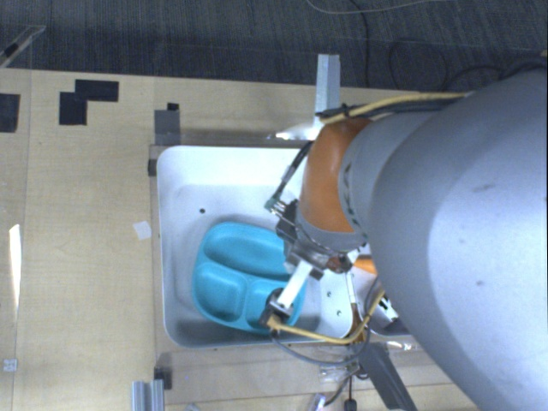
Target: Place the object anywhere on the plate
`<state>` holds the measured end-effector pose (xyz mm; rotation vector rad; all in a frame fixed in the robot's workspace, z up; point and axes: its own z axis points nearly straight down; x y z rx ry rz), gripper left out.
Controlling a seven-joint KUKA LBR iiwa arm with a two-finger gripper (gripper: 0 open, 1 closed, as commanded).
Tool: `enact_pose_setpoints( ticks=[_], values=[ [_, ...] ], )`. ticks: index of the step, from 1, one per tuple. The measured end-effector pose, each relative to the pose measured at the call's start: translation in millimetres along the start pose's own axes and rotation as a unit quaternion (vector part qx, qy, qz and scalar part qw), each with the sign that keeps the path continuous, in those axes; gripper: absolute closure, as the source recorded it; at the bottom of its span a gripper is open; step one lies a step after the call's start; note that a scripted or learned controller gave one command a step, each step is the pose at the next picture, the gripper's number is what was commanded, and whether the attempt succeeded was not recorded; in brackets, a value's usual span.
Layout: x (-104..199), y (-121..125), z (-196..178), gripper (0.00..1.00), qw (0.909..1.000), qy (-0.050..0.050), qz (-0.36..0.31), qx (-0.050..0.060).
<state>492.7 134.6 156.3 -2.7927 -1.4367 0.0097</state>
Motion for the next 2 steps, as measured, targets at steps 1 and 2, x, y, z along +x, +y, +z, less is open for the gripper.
enact_pose_setpoints(
  ticks=[1, 2],
  values=[
    [52.8, -46.5, -24.1, 1.0, 0.9973, 0.0, 0.073, -0.001],
    [52.8, -46.7, -23.9, 0.0, 0.9974, 0.0, 0.072, -0.001]
  ],
)
